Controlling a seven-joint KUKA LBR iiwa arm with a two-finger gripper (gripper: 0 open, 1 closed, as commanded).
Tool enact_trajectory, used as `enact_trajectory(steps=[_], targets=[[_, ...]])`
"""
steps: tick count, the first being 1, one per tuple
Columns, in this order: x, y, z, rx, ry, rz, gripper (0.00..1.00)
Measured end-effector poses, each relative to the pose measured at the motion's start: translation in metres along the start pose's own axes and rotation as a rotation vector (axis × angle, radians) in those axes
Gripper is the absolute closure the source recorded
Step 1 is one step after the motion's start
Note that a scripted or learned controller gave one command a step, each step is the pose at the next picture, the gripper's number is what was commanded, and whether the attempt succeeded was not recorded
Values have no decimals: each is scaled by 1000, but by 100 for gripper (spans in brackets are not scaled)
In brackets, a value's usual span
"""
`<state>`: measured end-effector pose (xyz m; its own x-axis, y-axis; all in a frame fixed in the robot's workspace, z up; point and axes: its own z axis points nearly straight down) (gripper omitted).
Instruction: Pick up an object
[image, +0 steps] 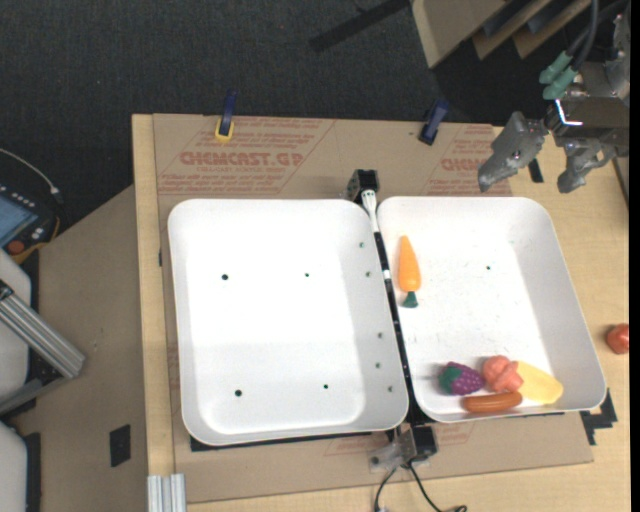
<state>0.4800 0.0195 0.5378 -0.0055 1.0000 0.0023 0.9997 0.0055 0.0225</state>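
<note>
Setting: looked down at a slant on a desk carrying two shallow white bins side by side, on a brown cardboard sheet with red lettering.
Left bin: white floor with a few small dark dots.
Right bin: held all the toys; a carrot and a small cluster.
Carrot: orange with a green tip, lay by itself near the bin's left wall, just beside the divide between the bins.
Cluster: sat in the near right corner, well apart from the carrot; purple grapes, a pink-orange lumpy piece, a yellow piece and a red-orange sausage shape, all touching or almost touching.
Stray item: a small orange object rested outside the right bin, at the right edge.
Pincer: hung above the far right corner of the right bin, over the cardboard just beyond the rim; two grey fingers stood apart, with nothing between them.
Arm: entered from the upper right.
Done: nothing lifted as yet; every toy rested on a surface.
Left: judged to be the whole pick, namely choosing a toy, coming down over it, closing and lifting.
Likely easiest target: the carrot, judged so for lying alone.
</note>
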Motion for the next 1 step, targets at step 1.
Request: enact_trajectory(steps=[1], targets=[[-23,-4,120,34,-3,10,0]])
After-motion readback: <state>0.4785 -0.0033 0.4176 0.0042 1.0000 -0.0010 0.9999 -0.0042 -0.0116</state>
